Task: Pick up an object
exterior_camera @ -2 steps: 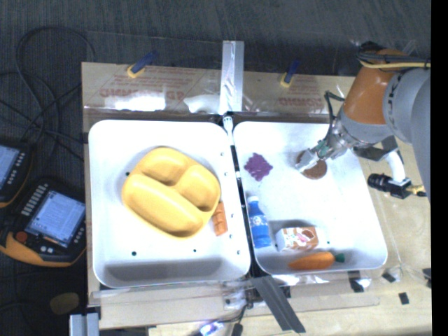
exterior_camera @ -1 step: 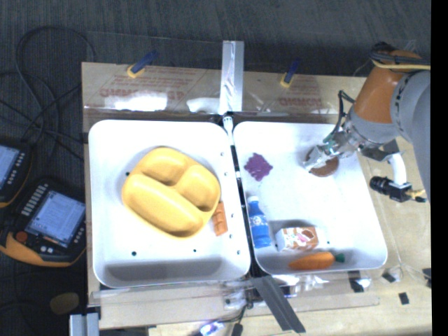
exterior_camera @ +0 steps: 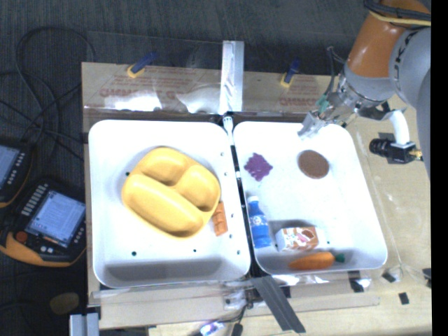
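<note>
White right bin [exterior_camera: 364,208] has open floor in its middle. Gripper [exterior_camera: 310,127] hangs over its far rim, near the brown disc [exterior_camera: 313,164]; I cannot tell its finger state.

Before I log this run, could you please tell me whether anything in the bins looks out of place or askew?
One thing: a small orange piece in the left bin sits wedged under the big yellow object, against the wall by the divider. In the right bin the bottle lies flat. Nothing looks spilled or damaged.
</note>
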Controlling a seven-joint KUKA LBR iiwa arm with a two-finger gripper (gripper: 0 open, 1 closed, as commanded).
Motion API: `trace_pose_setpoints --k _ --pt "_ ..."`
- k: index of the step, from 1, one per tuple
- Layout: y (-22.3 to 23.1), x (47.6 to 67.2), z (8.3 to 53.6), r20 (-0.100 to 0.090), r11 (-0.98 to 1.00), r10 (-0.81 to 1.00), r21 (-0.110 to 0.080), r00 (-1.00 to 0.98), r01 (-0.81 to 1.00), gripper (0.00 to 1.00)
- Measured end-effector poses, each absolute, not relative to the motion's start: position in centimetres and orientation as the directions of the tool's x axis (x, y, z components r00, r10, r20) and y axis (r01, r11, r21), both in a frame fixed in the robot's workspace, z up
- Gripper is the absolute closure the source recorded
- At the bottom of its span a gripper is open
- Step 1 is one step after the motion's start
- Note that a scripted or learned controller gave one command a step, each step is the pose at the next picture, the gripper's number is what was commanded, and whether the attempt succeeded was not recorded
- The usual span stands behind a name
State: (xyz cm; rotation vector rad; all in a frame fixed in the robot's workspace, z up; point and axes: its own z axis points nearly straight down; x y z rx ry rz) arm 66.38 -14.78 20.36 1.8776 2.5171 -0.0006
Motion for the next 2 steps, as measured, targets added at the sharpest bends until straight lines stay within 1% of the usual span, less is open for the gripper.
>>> trace_pose_setpoints --k 1,2 --pt "-14.8 66.4 20.3 -0.002 0.284 0.959 -0.001 -0.284 0.959 0.0" --pt "-17.2 61.1 14.7 -0.001 0.349 0.937 -0.002 -0.349 0.937 0.0"
